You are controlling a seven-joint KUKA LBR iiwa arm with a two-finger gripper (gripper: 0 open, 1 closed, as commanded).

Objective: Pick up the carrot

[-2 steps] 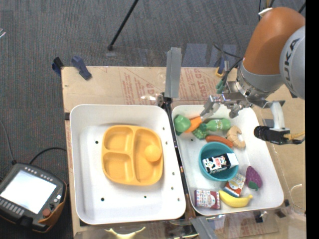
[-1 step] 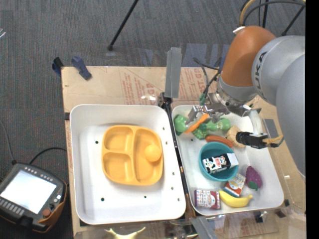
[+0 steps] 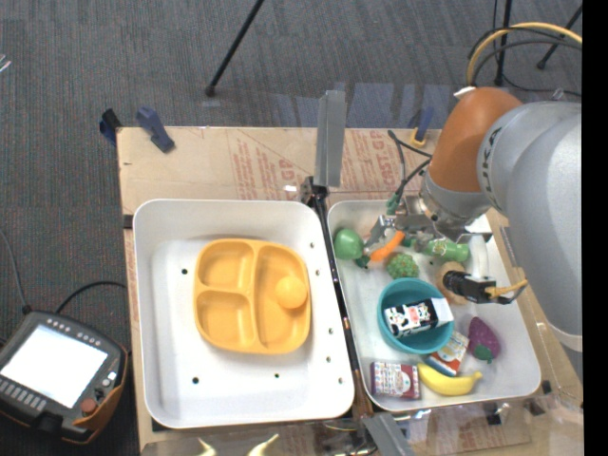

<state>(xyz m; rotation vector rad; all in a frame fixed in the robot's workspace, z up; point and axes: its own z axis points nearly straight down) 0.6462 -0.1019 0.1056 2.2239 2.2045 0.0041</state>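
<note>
You'll find the gripper (image 3: 392, 231) low over the far-left part of the right bin (image 3: 525, 350), with the carrot (image 3: 387, 246) lying between its fingertips, slanted, orange and tapered; the fingers sit narrow around it, though contact itself is too small to confirm.

Edges and room: the bin's left wall and the seam with the left bin (image 3: 152, 255) lie just left of the gripper. A green pear-shaped piece (image 3: 349, 244) sits just left of the carrot, close to that wall. Just toward the camera from the gripper is a knobbly green broccoli piece (image 3: 401, 266), and beyond it a teal bowl (image 3: 394, 335) holding a small milk carton (image 3: 416, 317). To the gripper's right lies a green bottle-like piece (image 3: 446, 249). Open white floor shows mainly along the bin's near-right side.

Further toward the camera: a purple eggplant-like piece (image 3: 484, 338), a yellow banana (image 3: 449, 380), a small red-labelled box (image 3: 394, 378).

Well left of the gripper, the left bin holds a yellow divided plate (image 3: 228, 297) with a yellow ball (image 3: 290, 293) in its right compartment.

Surface: both bins rest on a cardboard-covered bench (image 3: 218, 164); grey carpet (image 3: 114, 46) surrounds it.
</note>
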